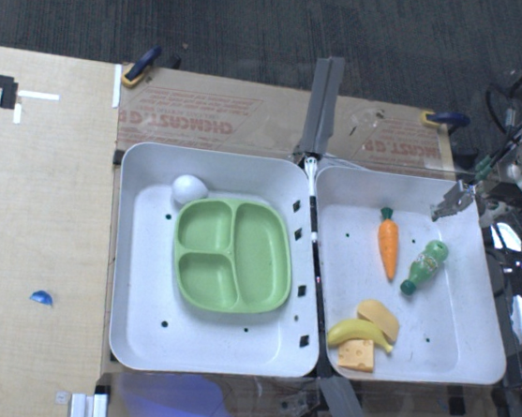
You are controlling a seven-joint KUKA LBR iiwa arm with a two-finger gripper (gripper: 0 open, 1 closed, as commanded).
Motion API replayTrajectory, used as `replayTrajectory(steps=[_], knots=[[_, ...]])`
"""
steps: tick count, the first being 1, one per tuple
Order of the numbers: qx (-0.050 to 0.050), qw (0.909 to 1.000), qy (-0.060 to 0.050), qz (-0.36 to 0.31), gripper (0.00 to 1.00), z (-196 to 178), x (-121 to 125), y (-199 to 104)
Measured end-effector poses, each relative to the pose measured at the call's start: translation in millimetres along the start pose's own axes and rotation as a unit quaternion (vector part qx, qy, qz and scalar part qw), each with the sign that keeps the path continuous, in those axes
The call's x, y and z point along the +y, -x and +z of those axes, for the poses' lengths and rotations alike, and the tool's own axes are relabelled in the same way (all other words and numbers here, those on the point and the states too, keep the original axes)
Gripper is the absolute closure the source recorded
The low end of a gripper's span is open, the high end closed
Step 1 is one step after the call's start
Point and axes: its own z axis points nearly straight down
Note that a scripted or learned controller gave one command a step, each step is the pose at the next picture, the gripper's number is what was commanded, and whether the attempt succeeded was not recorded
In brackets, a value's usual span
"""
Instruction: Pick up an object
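1. The right bin (476, 305) holds the pickable things: a carrot (387, 247) lies lengthwise in its upper middle, green top pointing toward the frame's upper edge.
2. Just right of the carrot, apart from it, a green bottle (425, 266) lies tilted, its cap end toward the lower left.
3. In the bin's lower left corner a banana (359, 334), a tan slice (380, 316) and a wedge of cheese (356, 355) sit bunched together, touching one another.
4. The gripper (450, 205) hangs over the upper right corner of this bin, above its rim, well apart from every object. Nothing is seen between its fingers; how wide they stand cannot be told, since the tip is small and dark against the clutter.
5. The left bin (136, 263) carries a green divided plate (233, 256) in its centre, with a small white ball (189, 187) touching the plate's upper left edge.
6. Brown cardboard (215, 117) lies behind both bins, held by blue clamps (143, 64).
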Motion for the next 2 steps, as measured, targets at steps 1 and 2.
replayTrajectory(steps=[1,2], knots=[[0.0,0.9936,0.0,-0.113,0.0,35,9,-39],[0.0,0.99,0.001,-0.141,0.0,122,-14,-69]])
